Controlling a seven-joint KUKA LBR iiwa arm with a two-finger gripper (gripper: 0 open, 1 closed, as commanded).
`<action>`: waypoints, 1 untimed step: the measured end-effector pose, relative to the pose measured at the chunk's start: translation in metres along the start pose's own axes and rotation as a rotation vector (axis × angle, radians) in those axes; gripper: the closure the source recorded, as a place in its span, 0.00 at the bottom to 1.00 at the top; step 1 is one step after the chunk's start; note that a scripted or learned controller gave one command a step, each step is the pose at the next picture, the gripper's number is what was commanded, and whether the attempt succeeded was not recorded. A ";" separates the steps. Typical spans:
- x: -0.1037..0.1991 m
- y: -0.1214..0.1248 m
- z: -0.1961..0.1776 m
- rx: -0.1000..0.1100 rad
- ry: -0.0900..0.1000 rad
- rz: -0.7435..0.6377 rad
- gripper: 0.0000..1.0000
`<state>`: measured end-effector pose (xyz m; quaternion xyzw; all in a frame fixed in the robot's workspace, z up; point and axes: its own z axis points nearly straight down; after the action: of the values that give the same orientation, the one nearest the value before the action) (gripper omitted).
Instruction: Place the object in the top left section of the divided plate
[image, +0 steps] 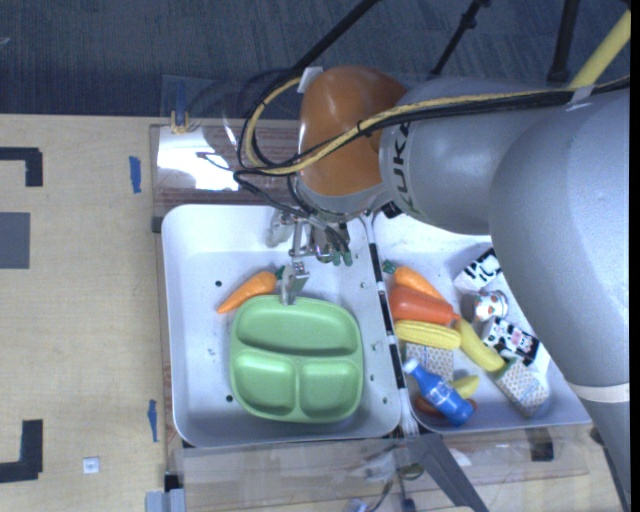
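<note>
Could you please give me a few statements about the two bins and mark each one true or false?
1. The green divided plate lies in the left bin. True.
2. An orange carrot lies inside the plate's top section. False: it lies on the bin floor just beyond the plate's upper left rim.
3. The gripper is over the left bin, near the plate's upper edge. True.
4. The blue bottle is in the left bin. False: it is in the right bin, among other toys.
5. A yellow banana lies in the right bin. True.
</note>
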<state>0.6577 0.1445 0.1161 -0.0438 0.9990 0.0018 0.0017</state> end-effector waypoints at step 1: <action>-0.017 0.079 0.025 0.005 0.006 -0.163 0.00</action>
<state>0.6678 0.2245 0.0914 -0.1252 0.9921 -0.0008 -0.0008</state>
